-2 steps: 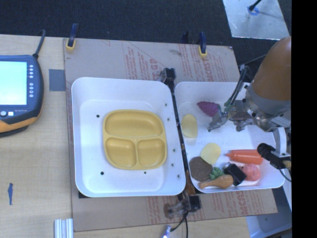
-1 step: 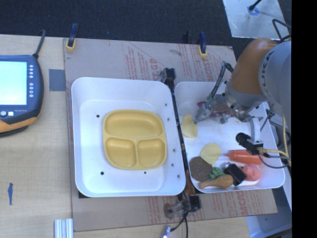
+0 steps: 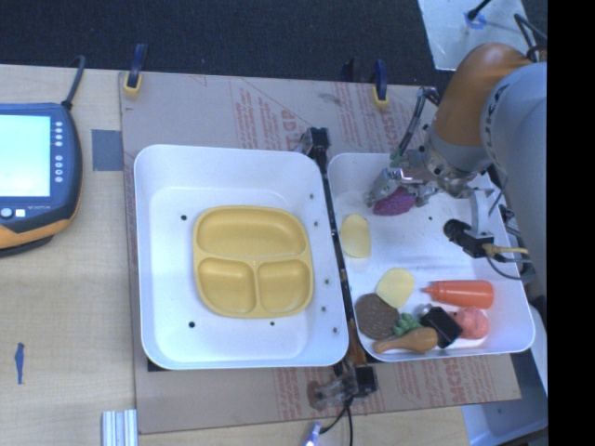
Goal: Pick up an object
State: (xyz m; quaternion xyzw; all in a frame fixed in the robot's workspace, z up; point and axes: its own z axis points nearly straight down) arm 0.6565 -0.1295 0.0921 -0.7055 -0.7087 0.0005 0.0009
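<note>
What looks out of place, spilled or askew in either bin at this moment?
Nothing looks spilled or damaged. The yellow divided tray lies flat in the left bin. The toy items are heaped toward the near end of the right bin, the orange bottle on its side. The gripper sits by a purple item.

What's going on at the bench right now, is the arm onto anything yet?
The arm reaches in from the right, and its gripper is down in the right bin, at its far end, right at a purple object. Whether it actually has a grip on it cannot be made out. The other items sit at the near end of that bin, among them an orange bottle and a brown round piece. The left bin holds a yellow divided tray.
</note>
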